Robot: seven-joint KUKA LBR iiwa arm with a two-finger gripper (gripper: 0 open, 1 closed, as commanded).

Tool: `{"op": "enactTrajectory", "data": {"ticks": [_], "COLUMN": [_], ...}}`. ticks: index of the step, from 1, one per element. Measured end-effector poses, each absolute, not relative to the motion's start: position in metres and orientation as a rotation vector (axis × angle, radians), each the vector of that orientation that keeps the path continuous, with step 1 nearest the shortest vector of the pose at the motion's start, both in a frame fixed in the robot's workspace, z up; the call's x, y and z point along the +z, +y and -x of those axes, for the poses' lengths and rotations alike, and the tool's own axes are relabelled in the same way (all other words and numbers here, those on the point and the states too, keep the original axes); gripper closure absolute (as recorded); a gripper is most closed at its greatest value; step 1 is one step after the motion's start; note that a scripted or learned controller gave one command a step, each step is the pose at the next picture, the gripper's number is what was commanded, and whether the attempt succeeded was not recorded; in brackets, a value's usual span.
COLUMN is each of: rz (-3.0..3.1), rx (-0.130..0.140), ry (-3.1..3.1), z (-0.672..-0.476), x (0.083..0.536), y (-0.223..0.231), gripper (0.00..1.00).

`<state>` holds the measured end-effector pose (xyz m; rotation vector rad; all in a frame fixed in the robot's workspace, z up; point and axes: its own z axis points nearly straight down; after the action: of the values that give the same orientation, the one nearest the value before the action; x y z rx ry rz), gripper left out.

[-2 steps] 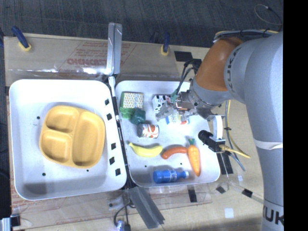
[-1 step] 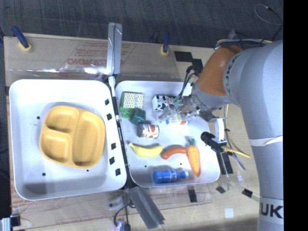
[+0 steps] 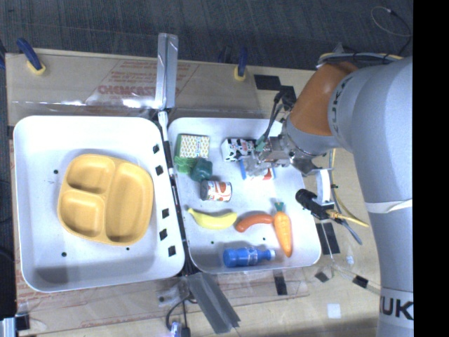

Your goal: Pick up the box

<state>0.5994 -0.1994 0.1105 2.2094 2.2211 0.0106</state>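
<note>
A small white box with dark print (image 3: 236, 148) lies at the back middle of the right bin (image 3: 303, 251). My gripper (image 3: 257, 163) is down low just to the right of the box and slightly in front of it, close to or touching its right end. Small blue and red bits show right under the gripper; I cannot tell what they are. The grey arm with its orange band (image 3: 316, 107) reaches in from the right above the bin's back right corner.
Also in the right bin are a green-checked flat pack (image 3: 192, 146), a dark green object (image 3: 202, 168), a small can (image 3: 216, 190), a banana (image 3: 212, 219), an orange-red piece (image 3: 254, 221), a carrot (image 3: 282, 232) and a blue bottle (image 3: 245, 256). The left bin holds a yellow divided plate (image 3: 105, 196).
</note>
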Motion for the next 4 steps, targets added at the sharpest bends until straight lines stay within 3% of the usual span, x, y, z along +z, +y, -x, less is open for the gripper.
{"op": "enactTrajectory", "data": {"ticks": [1, 2, 3, 4], "rz": [-2.209, -2.205, -2.201, -2.2], "rx": [0.01, 0.01, 0.01, 0.009], "ry": [2.221, 2.226, 2.231, 2.231], "z": [-0.599, -0.6, -0.6, -0.6], "x": [0.11, 0.121, 0.131, 0.131], "y": [-0.2, -0.199, -0.198, -0.198], "gripper": [0.0, 1.0, 1.0, 0.0]}}
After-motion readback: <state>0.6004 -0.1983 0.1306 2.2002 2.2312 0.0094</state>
